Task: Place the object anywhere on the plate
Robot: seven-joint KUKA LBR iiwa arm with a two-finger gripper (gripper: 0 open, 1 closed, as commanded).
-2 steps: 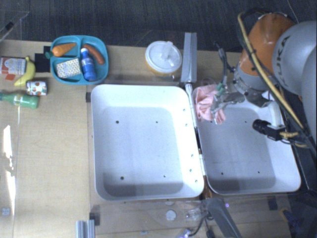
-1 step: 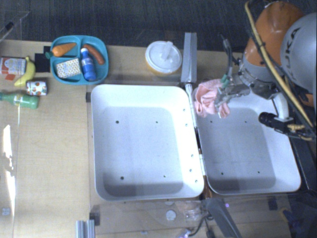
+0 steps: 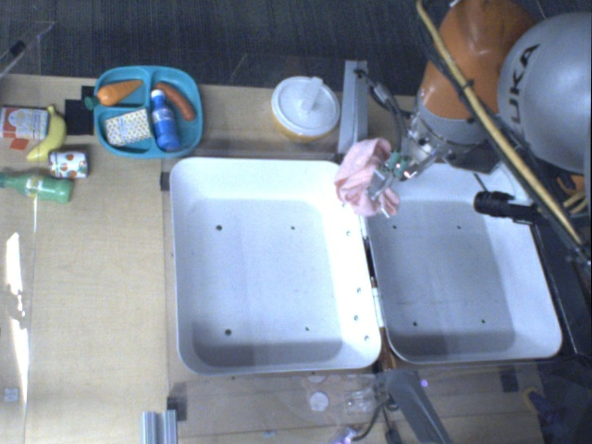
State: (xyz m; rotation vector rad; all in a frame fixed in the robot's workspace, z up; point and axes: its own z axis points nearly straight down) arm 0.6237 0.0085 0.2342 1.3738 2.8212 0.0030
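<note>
A crumpled pink cloth-like object (image 3: 361,169) hangs above the divide between the two bins, near their far edge. My gripper (image 3: 385,181) reaches in from the right and is shut on the object's right side, which bunches around the fingers. The blue divided plate (image 3: 188,92) sits on the bench at the far left, beyond the left bin. It carries a toy carrot, a sausage, a blue bottle and a cracker-like piece. The plate lies well to the left of the gripper.
The left white bin (image 3: 194,276) and right white bin (image 3: 518,276) fill the middle of the bench. A white lidded cup (image 3: 305,107) stands behind the left bin. A banana (image 3: 48,135), a small can (image 3: 68,164) and a green bottle (image 3: 37,187) lie at the far left.
</note>
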